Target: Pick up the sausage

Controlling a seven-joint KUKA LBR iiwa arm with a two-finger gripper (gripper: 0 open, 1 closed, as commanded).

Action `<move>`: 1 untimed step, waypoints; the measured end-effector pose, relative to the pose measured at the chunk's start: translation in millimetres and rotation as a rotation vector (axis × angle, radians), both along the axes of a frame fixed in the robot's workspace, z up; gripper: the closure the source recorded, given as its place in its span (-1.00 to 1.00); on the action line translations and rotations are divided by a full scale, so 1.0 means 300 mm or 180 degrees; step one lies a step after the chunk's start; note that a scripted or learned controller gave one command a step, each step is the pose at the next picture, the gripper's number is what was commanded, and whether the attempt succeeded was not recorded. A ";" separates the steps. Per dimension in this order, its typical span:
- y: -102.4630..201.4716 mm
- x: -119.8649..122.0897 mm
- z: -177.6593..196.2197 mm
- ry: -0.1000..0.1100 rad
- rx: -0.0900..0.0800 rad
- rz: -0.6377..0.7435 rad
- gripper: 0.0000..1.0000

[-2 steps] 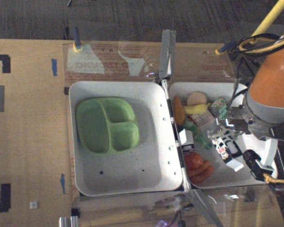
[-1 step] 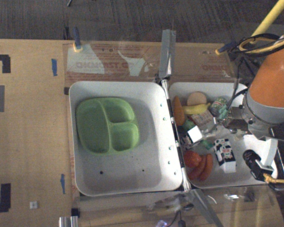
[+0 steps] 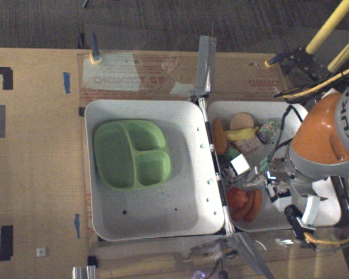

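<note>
The sausage [image 3: 254, 206], reddish brown and elongated, lies near the front of the right bin [image 3: 326, 211], beside a red tomato [image 3: 237, 197]. My gripper [image 3: 253, 179] hangs low over the bin's middle, just behind the sausage and tomato and apart from them. The grey arm with its orange band [image 3: 320, 141] reaches in from the right and hides the bin's right half. Nothing is visibly held.
Behind the gripper sit a white block [image 3: 239, 164], a banana [image 3: 242, 134], a peach [image 3: 242, 121], an orange-brown long piece [image 3: 219, 136] and a small can [image 3: 269, 131]. The left bin [image 3: 163, 214] holds a green divided plate [image 3: 134, 153].
</note>
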State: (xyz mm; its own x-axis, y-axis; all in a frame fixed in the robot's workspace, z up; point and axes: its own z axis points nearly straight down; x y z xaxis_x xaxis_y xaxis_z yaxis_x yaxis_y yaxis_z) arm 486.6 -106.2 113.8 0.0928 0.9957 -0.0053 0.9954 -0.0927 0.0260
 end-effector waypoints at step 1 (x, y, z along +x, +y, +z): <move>-0.020 0.011 -0.028 -0.0038 0.0001 0.0036 -1.00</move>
